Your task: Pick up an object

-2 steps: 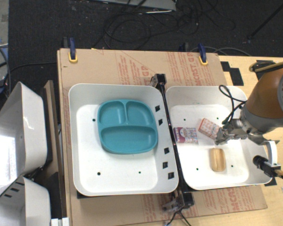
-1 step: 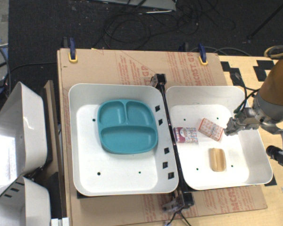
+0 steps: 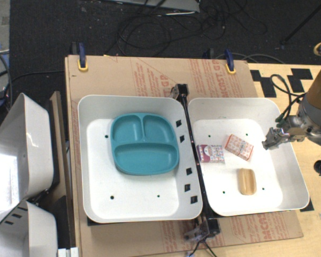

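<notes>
The right bin holds three small things. A purple and white packet lies near its left wall. A pink and white packet lies tilted just right of it. A tan bread-like piece rests nearer the front. My gripper hovers over the right side of this bin, to the right of the pink packet and apart from it. Nothing shows in its grasp.
The left bin carries a teal divided plate. A black divider runs between the two bins. The grey arm enters from the right edge. White tubs stand off the bench at the left.
</notes>
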Robot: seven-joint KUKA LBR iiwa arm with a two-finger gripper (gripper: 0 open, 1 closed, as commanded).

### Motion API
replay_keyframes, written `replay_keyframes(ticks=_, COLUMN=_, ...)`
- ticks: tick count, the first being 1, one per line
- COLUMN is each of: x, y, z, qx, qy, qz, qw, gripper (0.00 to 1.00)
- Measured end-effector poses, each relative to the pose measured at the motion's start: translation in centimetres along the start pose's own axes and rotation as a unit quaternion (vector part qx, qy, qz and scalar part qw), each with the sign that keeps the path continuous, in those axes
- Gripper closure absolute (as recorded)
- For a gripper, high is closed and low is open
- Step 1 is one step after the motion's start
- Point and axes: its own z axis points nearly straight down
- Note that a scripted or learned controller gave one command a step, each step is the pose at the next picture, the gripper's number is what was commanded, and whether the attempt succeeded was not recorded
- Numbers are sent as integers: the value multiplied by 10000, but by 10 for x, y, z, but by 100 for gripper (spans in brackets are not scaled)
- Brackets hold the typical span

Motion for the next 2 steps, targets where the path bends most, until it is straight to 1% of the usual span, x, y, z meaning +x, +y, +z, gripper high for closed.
replay_keyframes(ticks=1, x=0, y=2, z=-53, qx=-10, qy=-5, qz=-10, qw=10000, gripper=100)
replay_keyframes(ticks=2, x=43, y=6, z=-44, qx=23, qy=16, qz=-27, qw=10000, gripper=100)
